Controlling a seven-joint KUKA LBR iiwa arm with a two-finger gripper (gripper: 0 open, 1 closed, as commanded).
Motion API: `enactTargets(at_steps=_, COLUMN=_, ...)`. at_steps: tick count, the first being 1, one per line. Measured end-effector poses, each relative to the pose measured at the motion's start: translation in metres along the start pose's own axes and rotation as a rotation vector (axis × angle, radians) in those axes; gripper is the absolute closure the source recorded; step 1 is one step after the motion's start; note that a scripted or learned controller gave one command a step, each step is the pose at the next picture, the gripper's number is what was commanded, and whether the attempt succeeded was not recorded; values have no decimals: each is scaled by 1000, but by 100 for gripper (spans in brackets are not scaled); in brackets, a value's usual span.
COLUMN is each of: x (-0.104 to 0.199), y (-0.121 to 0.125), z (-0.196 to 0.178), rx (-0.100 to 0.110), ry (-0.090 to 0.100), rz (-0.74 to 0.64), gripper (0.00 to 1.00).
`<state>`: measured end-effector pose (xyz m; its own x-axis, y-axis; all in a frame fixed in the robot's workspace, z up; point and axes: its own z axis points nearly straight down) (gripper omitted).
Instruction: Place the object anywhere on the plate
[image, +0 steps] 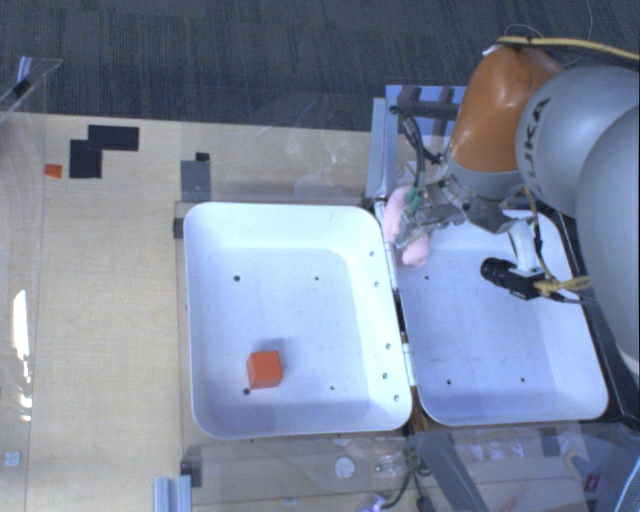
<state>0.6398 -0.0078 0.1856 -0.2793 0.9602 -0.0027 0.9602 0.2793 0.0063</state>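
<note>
While a pale pink object (408, 228) is seemingly pinched in the gripper (418, 224) (fingers closed about it) over the right bin (500, 340), release should be delayed until a plate is found.

An orange cube (265, 369) lies in the left bin (290, 225); the end effector (418, 218) hangs by a pink object (405, 228).

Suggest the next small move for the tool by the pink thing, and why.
Probably a short straight lift. The tool sits at the pink object, which lies over the rim where the left bin meets the right bin. Whether it is gripped is unclear; a lift would show that and clear the rim.
</note>
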Motion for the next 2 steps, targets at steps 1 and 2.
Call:
enactTargets(at_steps=1, x=0, y=3, z=-41, rx=-4, ry=0, rz=-6, gripper=100)
enactTargets(at_steps=2, x=47, y=14, z=-52, rx=-6, ry=-1, rz=-409, gripper=100)
